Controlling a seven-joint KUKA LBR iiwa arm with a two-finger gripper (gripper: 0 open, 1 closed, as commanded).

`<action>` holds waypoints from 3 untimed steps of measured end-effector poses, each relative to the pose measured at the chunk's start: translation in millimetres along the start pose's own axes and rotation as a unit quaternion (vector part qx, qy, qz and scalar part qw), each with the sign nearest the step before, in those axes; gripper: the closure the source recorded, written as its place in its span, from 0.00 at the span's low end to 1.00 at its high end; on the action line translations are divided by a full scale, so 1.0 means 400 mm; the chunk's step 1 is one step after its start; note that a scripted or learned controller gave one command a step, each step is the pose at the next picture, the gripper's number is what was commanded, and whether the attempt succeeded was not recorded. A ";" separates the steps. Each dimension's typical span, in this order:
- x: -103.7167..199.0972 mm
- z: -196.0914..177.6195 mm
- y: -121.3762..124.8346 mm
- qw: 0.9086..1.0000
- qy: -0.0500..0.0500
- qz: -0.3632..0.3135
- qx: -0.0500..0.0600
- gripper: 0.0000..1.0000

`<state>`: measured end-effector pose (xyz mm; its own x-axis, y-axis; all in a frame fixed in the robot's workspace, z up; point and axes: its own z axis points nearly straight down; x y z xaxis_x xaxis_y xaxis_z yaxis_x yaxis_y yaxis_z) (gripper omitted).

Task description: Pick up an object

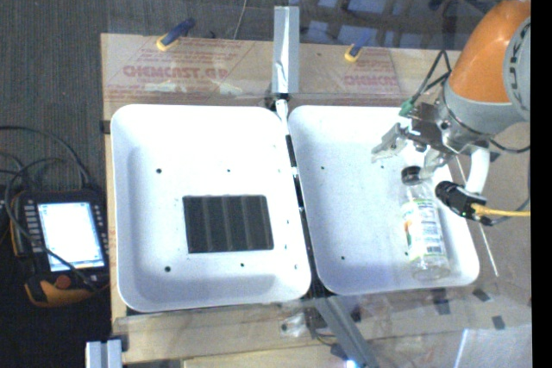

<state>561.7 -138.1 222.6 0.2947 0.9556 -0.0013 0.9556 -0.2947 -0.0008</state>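
your target, the clear plastic bottle [424, 228], lies on its side near the right wall of the right bin [345, 185], cap toward the arm, likely where it rolled to rest. the gripper [414, 146] hangs just above its cap end, jaws spread apart, holding nothing. the left bin [147, 151] carries a dark ribbed block [228, 222].

Two white bins [138, 129] sitting side by side, one dark ridged block [228, 222] lying in the left bin, one clear plastic bottle [423, 228] lying in the right, two clamps [175, 34] gripping the bench's far edge.
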 end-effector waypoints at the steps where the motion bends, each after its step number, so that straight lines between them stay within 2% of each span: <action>1: -0.152 0.113 -0.007 0.999 -0.001 -0.042 0.001 0.00; 2: -0.186 0.321 -0.128 0.998 0.001 -0.061 -0.002 0.00; 3: -0.181 0.301 -0.128 0.998 0.002 -0.063 -0.001 1.00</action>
<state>491.3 -192.3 102.4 0.1724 0.9850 0.0035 0.9850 -0.1724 0.0015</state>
